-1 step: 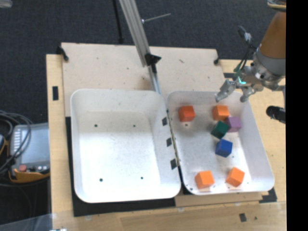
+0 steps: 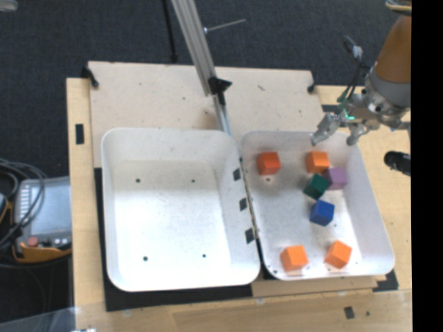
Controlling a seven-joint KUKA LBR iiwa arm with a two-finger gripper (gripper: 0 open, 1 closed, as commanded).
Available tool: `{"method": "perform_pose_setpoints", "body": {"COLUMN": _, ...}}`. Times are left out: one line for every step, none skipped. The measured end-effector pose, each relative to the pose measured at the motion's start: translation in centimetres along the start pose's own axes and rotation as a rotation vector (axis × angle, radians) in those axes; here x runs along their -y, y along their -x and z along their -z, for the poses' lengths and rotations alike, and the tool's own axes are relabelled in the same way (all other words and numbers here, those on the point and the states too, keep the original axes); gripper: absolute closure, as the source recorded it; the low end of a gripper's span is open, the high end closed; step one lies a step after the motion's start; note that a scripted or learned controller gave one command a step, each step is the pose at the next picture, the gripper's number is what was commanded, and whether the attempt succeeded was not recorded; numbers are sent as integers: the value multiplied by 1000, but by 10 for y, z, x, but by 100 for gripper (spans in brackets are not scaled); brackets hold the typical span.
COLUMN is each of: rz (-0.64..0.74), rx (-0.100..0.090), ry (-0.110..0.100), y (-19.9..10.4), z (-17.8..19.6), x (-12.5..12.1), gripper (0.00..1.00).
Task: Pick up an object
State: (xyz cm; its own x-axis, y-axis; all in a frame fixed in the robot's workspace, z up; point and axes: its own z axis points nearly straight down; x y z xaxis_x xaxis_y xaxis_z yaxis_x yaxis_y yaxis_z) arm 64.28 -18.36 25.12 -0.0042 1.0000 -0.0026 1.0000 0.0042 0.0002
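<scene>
Hovering over the far right corner of the right bin, the gripper is carrying nothing, and its fingers are standing apart. Just below the fingers, an orange cube is lying with a purple cube and a green cube beside it. Farther below, a blue cube and two orange cubes are resting. Another orange cube is sitting left of the fingers. The left bin is lying further left on the surface.

You're looking at a robotics lab. A plywood bench carries two white bins on dark carpet, with an aluminium mast and a teach pendant alongside.
</scene>
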Motion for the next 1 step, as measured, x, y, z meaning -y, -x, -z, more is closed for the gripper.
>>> {"method": "perform_pose_setpoints", "body": {"rz": -4, "rx": 0, "ry": -4, "y": 1, "z": -42, "x": 1, "gripper": 0}}
